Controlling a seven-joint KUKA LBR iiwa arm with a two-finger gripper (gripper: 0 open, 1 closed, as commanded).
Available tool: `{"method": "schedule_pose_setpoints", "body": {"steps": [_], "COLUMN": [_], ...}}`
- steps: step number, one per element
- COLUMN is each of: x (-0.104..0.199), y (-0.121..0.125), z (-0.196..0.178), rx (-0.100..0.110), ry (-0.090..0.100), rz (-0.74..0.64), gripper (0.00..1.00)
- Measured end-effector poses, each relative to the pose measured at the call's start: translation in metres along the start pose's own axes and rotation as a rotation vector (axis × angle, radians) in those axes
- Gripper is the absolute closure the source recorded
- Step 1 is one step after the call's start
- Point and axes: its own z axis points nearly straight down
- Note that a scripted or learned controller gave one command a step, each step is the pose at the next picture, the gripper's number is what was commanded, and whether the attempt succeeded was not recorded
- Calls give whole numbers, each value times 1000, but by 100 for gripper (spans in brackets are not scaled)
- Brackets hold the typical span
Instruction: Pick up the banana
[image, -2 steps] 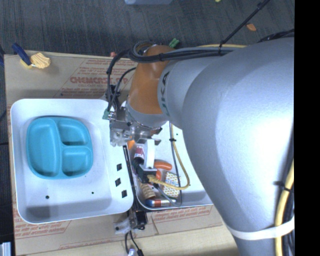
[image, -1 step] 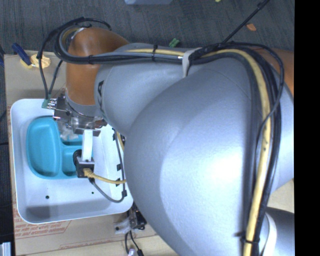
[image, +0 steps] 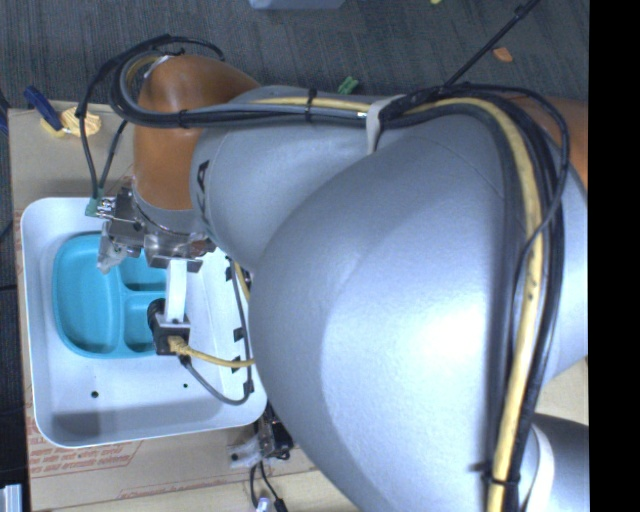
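Pincer (image: 110, 255) lowered at nine o'clock over the blue divided tray (image: 85, 300) in the white bin (image: 60, 420); open or shut cannot be told; banana hidden, probably beneath the arm (image: 400, 300); search step judged; locating needed next.

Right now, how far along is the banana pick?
Done: the arm has reached in over the left white bin, with the pincer low above a blue divided tray. In hand: nothing can be seen held at the pincer, and the arm's bulk covers much of the bench. Left: the whole pick, since no banana can be made out in the uncovered part of the bin.
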Motion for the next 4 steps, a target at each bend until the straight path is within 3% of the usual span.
{"method": "schedule_pose_setpoints", "body": {"steps": [1, 2, 3, 4], "x": [-10, -82, -37, -36], "y": [88, 110, 101, 101], "z": [-24, -32, -111, -120], "rx": [-3, 0, -4, 0], "ry": [0, 0, 1, 0], "rz": [-67, -277, -227, -235], "gripper": [0, 0, 0, 100]}}
